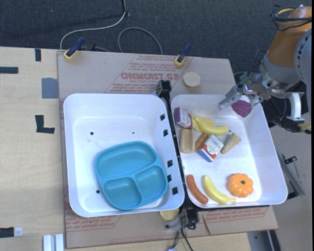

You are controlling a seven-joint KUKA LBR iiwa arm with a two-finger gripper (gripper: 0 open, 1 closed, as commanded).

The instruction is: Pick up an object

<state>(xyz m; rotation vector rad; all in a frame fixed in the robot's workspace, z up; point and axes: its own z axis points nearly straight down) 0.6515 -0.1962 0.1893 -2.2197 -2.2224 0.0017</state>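
In the left bin (73,119) you see a smooth blue plastic tray (132,174) with three moulded compartments. Moving right, the right bin (275,156) holds a red sausage (197,189), two curved yellow bananas (217,190), a bread-like block (186,139), a small printed carton (211,148) and a ribbed orange pumpkin (240,185). At its far right corner the gripper (239,97) hangs with a knobbly purple grape-like object (243,107) just beside its metal fingers; you cannot tell whether they clamp it.
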